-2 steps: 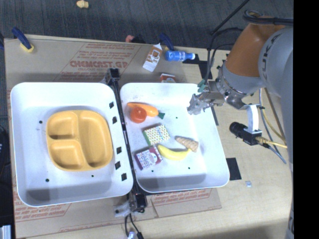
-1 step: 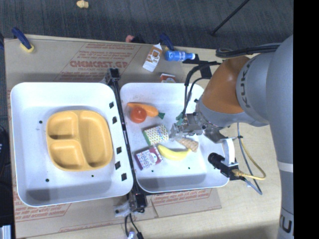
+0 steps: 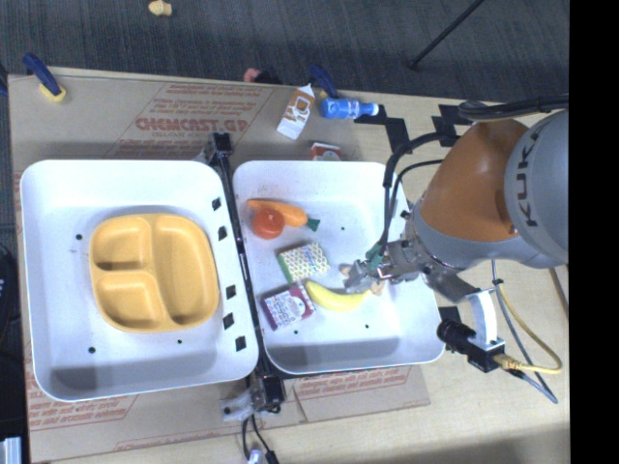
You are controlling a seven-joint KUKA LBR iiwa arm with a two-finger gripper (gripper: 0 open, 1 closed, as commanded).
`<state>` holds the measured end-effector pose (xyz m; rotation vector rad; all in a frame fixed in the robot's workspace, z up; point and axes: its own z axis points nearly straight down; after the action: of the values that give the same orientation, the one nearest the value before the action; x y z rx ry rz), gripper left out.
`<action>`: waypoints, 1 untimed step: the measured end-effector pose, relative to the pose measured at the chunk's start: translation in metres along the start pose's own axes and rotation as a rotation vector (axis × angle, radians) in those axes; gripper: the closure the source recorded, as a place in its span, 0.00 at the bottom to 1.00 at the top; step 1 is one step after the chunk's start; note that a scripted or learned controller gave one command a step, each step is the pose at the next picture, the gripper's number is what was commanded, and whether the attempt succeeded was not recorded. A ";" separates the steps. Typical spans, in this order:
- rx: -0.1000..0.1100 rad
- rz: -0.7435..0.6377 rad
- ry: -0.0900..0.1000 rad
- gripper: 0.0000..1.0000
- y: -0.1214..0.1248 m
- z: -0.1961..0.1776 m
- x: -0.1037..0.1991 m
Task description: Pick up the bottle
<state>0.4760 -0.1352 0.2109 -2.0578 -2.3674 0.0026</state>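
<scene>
The bottle [image 3: 348,109], a small blue one with a pale cap end, lies on its side on the counter [image 3: 406,423], outside both bins, just past the far rim of the right bin [image 3: 387,351]. Next to it on the cardboard sheet sit a small white-and-brown carton [image 3: 296,112] and, closer to the bin's rim, a little red-and-white packet [image 3: 326,150].

The hand [image 3: 366,275] is well apart from the bottle, down inside the right bin near its right wall. It sits just above the end of a banana [image 3: 338,298]; from here I cannot tell whether it is spread or pressed together, as the metal parts are a small jumble. Nothing is plainly caught in it.

Around it in the same bin: a green patterned box [image 3: 303,261] just left of the banana, a purple-and-white packet [image 3: 287,307] near the front left, and farther back an orange carrot [image 3: 288,213] with a red tomato [image 3: 268,223] touching it.

The grey arm with its orange band [image 3: 469,196] looms over the bin's right edge, cables trailing onto the counter.

The left bin [image 3: 58,356] holds a yellow divided tray [image 3: 155,271], lying flat in the middle. A row of black clips runs down the seam between the two bins.
</scene>
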 end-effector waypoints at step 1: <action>-0.003 -0.226 -0.003 1.00 -0.010 -0.042 -0.076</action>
<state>0.4764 -0.2116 0.2525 -1.7794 -2.5880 0.0020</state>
